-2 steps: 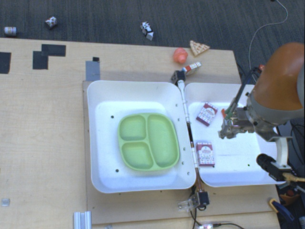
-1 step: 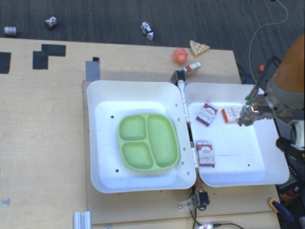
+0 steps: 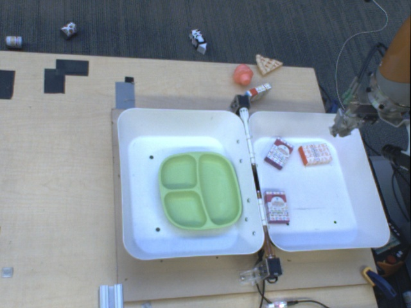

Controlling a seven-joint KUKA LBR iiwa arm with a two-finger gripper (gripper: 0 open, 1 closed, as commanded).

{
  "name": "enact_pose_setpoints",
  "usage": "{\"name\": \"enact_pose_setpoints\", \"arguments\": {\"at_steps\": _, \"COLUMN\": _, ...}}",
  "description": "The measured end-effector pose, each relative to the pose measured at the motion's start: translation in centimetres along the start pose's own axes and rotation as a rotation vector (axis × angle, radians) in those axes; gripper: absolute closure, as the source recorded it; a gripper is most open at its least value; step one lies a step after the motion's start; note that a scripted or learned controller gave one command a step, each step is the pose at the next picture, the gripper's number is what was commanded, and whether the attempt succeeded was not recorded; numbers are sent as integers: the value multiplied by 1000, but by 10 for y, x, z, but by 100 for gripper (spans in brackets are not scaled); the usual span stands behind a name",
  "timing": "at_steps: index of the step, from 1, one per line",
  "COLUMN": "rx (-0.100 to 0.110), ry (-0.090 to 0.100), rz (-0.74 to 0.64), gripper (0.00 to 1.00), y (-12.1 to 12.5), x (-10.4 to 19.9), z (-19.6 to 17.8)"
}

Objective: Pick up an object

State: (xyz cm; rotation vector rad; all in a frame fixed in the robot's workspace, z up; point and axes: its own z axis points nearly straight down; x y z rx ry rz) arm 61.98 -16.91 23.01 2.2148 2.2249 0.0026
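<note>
Low in the frame, a red-and-white packet (image 3: 277,206) lies in the right bin (image 3: 359,230), two more packets (image 3: 278,153) above; pincer (image 3: 340,126) hovers at the bin's upper-right rim, grip state unclear.

I see a green divided plate (image 3: 200,192) in the left bin (image 3: 131,191); at its one o'clock, beyond the bins, a red ball (image 3: 243,74) beside a pizza-slice toy (image 3: 268,64)
</note>
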Motion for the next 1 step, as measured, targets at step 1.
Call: {"name": "enact_pose_setpoints", "arguments": {"at_steps": 1, "rx": 0, "ry": 0, "rz": 1, "gripper": 100, "y": -47, "x": 25, "z": -12}}
